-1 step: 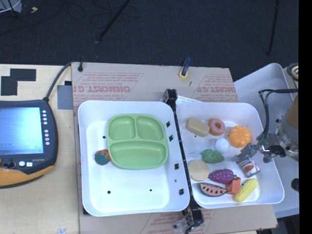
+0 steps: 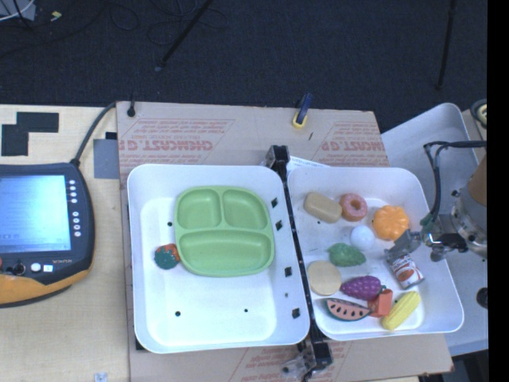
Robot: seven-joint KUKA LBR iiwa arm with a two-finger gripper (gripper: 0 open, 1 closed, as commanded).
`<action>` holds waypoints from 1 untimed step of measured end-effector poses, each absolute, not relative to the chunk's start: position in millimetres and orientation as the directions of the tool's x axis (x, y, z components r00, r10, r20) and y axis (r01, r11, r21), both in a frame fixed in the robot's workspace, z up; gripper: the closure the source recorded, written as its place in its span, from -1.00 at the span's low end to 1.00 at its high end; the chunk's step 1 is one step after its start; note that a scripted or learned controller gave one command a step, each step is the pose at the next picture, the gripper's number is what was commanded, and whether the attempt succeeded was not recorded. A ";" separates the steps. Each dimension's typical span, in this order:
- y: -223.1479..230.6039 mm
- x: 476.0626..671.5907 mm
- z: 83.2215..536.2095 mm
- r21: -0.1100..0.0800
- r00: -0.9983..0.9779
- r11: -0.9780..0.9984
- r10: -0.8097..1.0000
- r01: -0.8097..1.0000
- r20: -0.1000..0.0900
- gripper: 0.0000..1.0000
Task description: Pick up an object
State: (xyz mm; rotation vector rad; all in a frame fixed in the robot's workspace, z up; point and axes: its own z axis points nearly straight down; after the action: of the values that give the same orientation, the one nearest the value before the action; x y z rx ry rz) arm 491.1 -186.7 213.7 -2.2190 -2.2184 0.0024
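The right bin (image 2: 433,197) holds several toy foods: a tan bread piece (image 2: 322,207), a pink donut (image 2: 353,207), an orange fruit (image 2: 390,222), a white egg (image 2: 362,235), a green leafy piece (image 2: 347,254), a round tan biscuit (image 2: 324,277), purple grapes (image 2: 362,286), a watermelon slice (image 2: 347,309), a small red block (image 2: 383,301), a yellow corn cob (image 2: 402,309) and a red-and-white can (image 2: 407,273). My gripper (image 2: 404,247) reaches in from the right, low over the bin. It sits just above the can and right below the orange fruit.
The left bin (image 2: 151,309) carries a green divided plate (image 2: 223,231) with a small red-and-green toy (image 2: 166,256) beside its left edge. A teach pendant (image 2: 40,221) lies on the bench at far left. A black divider (image 2: 290,245) separates the bins.
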 end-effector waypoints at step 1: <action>-176.8 495.3 163.6 -0.008 -0.001 0.001 1.000 1.000 0.004 -1.00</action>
State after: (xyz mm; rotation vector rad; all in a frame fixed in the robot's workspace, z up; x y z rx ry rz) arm 495.3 -176.8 163.6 -2.2150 -2.2167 0.0045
